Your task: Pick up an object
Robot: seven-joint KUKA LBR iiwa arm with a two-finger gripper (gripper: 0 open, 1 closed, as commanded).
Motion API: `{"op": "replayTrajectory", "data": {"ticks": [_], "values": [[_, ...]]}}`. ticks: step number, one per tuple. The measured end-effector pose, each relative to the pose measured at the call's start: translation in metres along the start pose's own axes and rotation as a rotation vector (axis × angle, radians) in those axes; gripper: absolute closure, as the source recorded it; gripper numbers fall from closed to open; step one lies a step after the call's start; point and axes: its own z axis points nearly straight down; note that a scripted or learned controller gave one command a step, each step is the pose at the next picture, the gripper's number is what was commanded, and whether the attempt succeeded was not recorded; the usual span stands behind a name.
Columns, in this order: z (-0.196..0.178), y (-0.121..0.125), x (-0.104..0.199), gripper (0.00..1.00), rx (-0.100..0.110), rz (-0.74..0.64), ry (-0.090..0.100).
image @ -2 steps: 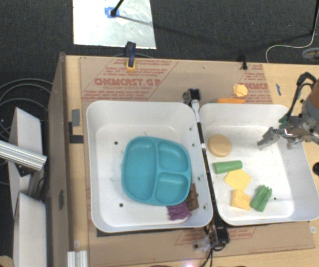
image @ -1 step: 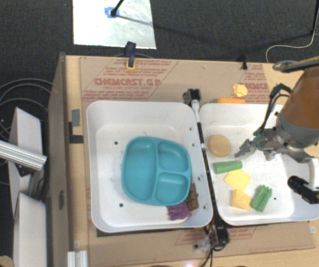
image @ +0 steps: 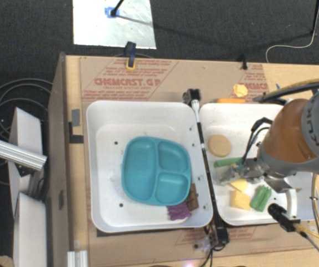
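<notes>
A grey-and-orange robot arm reaches into the right bin on the counter, its hand low among the clutter; whether the hand is released or clenched cannot be told. Just beside it, toward the bin's near edge, lies a pale yellow wedge, with a green ridged block alongside, its long axis slanting. A tan disc sits farther back. In the left bin rests a teal divided plate.

The grey arm reaches in from the right, its tool lowered.
</notes>
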Motion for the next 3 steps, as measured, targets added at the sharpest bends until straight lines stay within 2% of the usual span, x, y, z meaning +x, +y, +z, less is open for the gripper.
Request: {"op": "replayTrajectory", "data": {"ticks": [1, 2, 3], "values": [[-0.004, -0.015, 0.006, 0.00, -0.001, 0.001, 0.000], [-0.034, 0.050, -0.040, 0.00, -0.013, -0.001, -0.006], [-0.020, 0.007, 0.013, 0.00, 0.001, -0.004, 0.002]]}}
